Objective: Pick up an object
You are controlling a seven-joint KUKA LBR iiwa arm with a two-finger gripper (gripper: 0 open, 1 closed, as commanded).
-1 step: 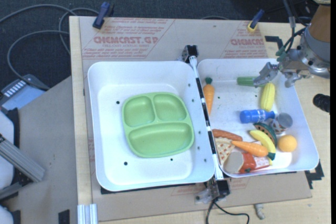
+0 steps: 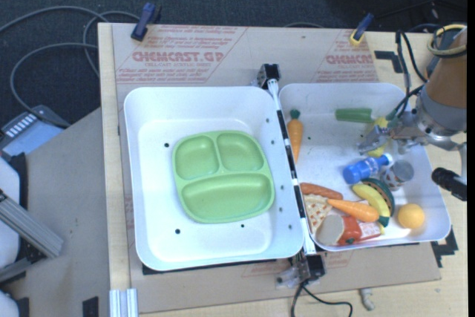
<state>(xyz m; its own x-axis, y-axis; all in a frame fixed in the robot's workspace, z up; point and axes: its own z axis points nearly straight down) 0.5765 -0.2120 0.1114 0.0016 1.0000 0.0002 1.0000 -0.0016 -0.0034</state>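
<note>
- White bins sit side by side: the left bin (image 2: 148, 159) bears a green divided plate (image 2: 223, 176).
- Toys crowd the right bin (image 2: 319, 96): a carrot (image 2: 295, 136) by its left wall, a blue bottle (image 2: 367, 168), a banana (image 2: 372, 196), an orange ball (image 2: 410, 217).
- Above the bottle, near the right wall, hangs the gripper (image 2: 382, 134); whether it grips anything I cannot tell.
</note>
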